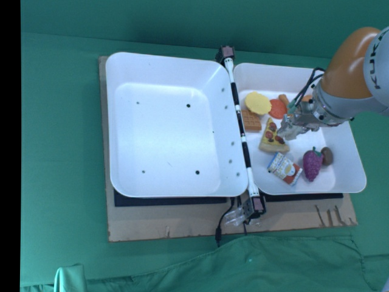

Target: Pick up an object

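Two white bins side by side on cardboard (pixel 182 224) over green cloth (pixel 61 132), parted by a black-and-white rail (pixel 238 123). Left bin (pixel 121 66) bare white floor, wide room all round. Right bin (pixel 352 175) crowded in its left and middle part: yellow disc (pixel 258 103) near the far-left corner, waffle (pixel 251 120) just below it close to the rail, red piece (pixel 278 108) beside the disc, pizza slice (pixel 273 137) mid-floor, carton (pixel 284 167) near the front edge, purple grapes (pixel 312 163) beside it, brown lump (pixel 327 156) touching or nearly touching the grapes. Free floor along the right wall and far-right corner. Arm (pixel 352 72) in from the right, gripper (pixel 290 129) low over the bin, just beside the pizza slice's right edge. Claw state: cannot tell. Nothing seen between the tips.
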Motion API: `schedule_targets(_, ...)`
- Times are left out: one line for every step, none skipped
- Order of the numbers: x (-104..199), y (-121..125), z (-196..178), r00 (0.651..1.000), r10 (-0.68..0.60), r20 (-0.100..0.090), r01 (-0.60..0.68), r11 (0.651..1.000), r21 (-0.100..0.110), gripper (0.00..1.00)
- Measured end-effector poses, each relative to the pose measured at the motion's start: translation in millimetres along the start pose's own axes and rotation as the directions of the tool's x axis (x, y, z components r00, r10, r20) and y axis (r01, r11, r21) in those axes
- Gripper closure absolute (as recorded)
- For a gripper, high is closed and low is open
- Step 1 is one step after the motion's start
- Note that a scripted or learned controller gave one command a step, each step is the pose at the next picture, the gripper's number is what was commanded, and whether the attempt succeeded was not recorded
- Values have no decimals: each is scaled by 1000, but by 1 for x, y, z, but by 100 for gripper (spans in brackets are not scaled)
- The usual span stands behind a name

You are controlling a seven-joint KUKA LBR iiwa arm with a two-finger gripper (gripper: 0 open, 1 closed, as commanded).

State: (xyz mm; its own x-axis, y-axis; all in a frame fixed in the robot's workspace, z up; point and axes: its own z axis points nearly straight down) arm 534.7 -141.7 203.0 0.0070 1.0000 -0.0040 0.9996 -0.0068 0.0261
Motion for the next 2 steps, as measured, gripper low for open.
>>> schedule_targets(6,9,-51,1000,-5,-1,5,1000,16,100)
schedule_targets(7,13,-117,1000,-4,0,4,1000,14,100)
